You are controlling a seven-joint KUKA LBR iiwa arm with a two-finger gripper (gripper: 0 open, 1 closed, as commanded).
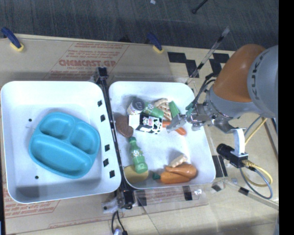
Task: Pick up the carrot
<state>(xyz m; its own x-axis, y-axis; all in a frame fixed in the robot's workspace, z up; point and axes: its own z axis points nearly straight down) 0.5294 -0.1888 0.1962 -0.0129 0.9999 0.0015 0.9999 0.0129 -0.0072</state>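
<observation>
An orange carrot (179,174) with a small green end lies along the front wall of the right bin (202,146), with a pale wedge-shaped piece just behind it. My gripper (177,125) is down in the same bin, toward its back right and well behind that carrot. A small orange bit (181,130) shows right under the gripper; what it is cannot be made out. The grey arm with its orange band (237,80) reaches in from the right.
In the right bin are also a green bottle (136,155), a brown piece (123,125), a small can (137,105), a black-and-white box (150,123) and green toys (172,109). The left bin (14,102) holds a blue divided plate (63,143).
</observation>
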